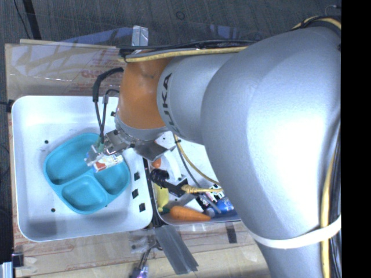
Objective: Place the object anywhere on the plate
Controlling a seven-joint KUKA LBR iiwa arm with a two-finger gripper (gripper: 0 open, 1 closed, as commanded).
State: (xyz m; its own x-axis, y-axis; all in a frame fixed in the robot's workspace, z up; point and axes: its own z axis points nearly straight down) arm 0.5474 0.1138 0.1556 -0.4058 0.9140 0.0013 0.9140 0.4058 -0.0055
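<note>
Object [105,164] small, white with red patch, over blue plate [75,181]; claw [99,154] grips it.

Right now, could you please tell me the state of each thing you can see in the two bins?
Blue plate: flat in the left bin, three compartments.
Small object: over the plate's right edge, at the gripper.
Carrot: lying in the right bin.
Left bin: holds the plate.
Right bin: mostly hidden by the arm.

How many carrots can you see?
1. The carrot lies in the right bin, near its front edge, beside some other small things. The arm covers most of that bin, so more could be hidden under it.
</note>
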